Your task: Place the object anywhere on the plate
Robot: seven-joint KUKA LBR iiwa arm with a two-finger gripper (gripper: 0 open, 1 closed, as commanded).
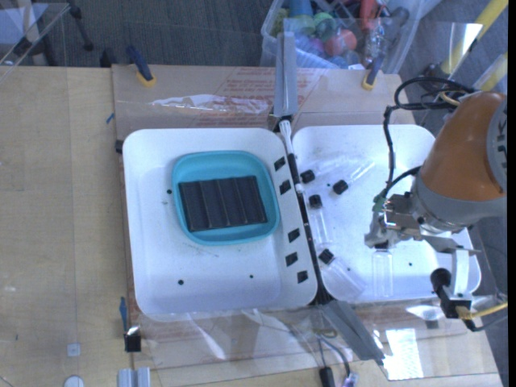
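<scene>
From the camera view, the task looks barely begun. The teal plate (187, 172) sits in the left bin (149, 240), a little toward twelve o'clock of that bin's middle, and carries a dark ribbed slab (222, 202) across its centre; whether that slab belongs to the plate or lies on it is hard to tell.

The arm (468, 156) hangs over the right bin (403, 139), with the gripper (385, 234) low toward that bin's four o'clock. How the jaws stand cannot be told from here, nor whether anything is in them.

The object to be moved cannot be picked out with confidence. Something clear and glassy (385, 274) seems to lie on the bin floor at six o'clock of the gripper, just beside it, and that may be it. A few small dark bits (339, 187) lie toward ten o'clock in the same bin.

By that reading, the pick, the carry across the divider (300, 216) and the set-down on the plate all remain.

No brand, label or writing can be read; faint reddish print on the cardboard (266, 83) at twelve o'clock is too blurred.
</scene>
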